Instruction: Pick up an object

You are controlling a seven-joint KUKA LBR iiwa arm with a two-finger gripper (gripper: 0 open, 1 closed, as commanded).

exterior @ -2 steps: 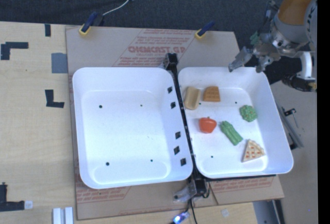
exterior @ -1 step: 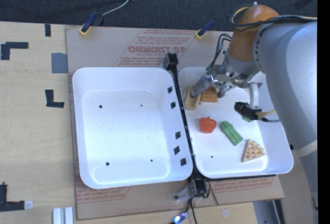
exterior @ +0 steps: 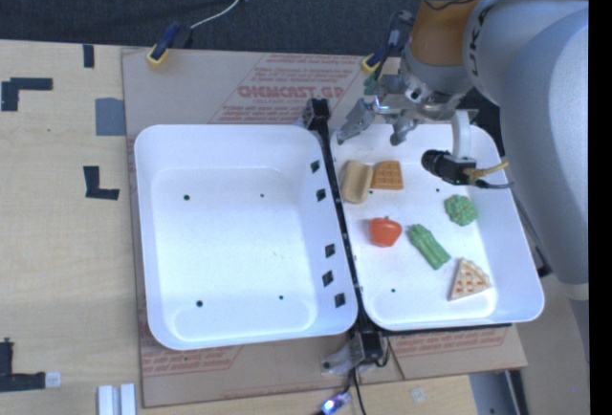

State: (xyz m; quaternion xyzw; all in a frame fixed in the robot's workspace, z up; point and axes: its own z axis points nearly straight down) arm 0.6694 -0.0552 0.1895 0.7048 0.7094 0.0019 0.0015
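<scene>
Your gripper [exterior: 382, 121] hangs with fingers spread and nothing between them: approach step, no grasp made. The tan bread piece [exterior: 357, 181] and waffle square [exterior: 387, 176] lie just below the fingertips. Next, descend and close.

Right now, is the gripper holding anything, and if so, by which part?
Nothing is held. The gripper hangs open above the right bin, its fingers apart with nothing between them. The toy foods lie on the bin floor.
</scene>
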